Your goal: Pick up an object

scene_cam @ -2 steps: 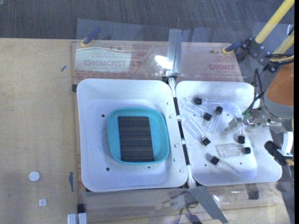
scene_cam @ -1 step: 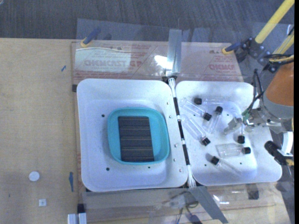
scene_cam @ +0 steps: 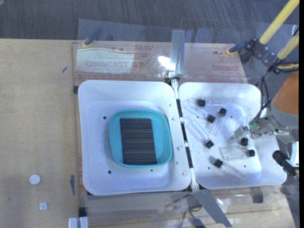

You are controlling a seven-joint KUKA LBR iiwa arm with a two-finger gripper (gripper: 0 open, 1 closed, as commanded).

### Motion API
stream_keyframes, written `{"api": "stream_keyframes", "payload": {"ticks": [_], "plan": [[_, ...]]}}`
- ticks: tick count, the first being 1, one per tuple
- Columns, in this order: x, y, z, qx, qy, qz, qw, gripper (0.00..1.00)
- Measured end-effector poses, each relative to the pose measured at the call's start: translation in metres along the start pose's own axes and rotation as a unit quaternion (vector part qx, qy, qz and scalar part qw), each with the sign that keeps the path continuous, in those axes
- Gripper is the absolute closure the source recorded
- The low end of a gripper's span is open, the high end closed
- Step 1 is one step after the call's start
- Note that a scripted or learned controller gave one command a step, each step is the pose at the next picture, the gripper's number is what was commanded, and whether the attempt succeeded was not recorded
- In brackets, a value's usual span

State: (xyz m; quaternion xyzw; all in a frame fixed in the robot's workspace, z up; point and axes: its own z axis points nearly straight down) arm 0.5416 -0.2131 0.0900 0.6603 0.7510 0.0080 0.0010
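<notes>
Several clear vials with black caps lie scattered in the right bin (scene_cam: 223, 87). One vial (scene_cam: 194, 109) is at the bin's far left, another vial (scene_cam: 234, 152) lies near the right side, and a third vial (scene_cam: 227, 167) rests at the front. My gripper (scene_cam: 242, 133) reaches in from the right and hangs low over the bin's right half, just above a black vial cap (scene_cam: 244, 141). Nothing can be made out as held in it. The arm's orange band (scene_cam: 290, 95) shows at the right edge.
The left bin (scene_cam: 123, 87) holds a teal tray (scene_cam: 164, 137) with a dark grey ridged block (scene_cam: 137, 140) inside. A metal divider (scene_cam: 177, 51) and clear plastic sheets stand behind the bins. Yellow poles (scene_cam: 280, 15) slant at the top right.
</notes>
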Motion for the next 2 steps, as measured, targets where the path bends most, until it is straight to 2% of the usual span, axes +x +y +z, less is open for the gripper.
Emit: {"api": "stream_keyframes", "payload": {"ticks": [1, 2], "plan": [[-0.005, -0.002, -0.01, 0.0, -0.005, 0.002, 1.0, 1.0], [0.045, 0.054, -0.112, 0.006, -0.005, 0.029, 0.9996, 1.0]]}}
